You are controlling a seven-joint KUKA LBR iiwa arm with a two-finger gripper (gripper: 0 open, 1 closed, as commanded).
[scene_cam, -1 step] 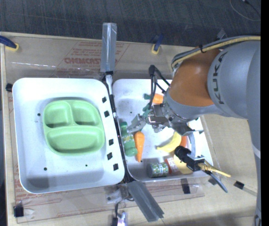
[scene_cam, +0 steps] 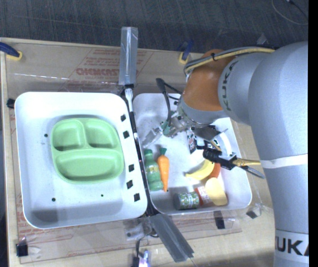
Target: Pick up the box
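Big grey arm [scene_cam: 281,121] comes in from the right, orange wrist band bent down, pincer [scene_cam: 167,128] pointing low and left.

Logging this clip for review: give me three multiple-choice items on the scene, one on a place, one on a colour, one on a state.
1. Where does the carrot lie?
A. left bin
B. right bin
C. on the bench

2. What colour is the divided tray?
A. green
B. red
C. blue

3. What state are the tray's compartments in?
A. holding food
B. stacked with bottles
C. bare

Answers: 1 B, the carrot lies beside the green bottle in the right bin. 2 A, the tray is pale green. 3 C, nothing lies in its compartments.
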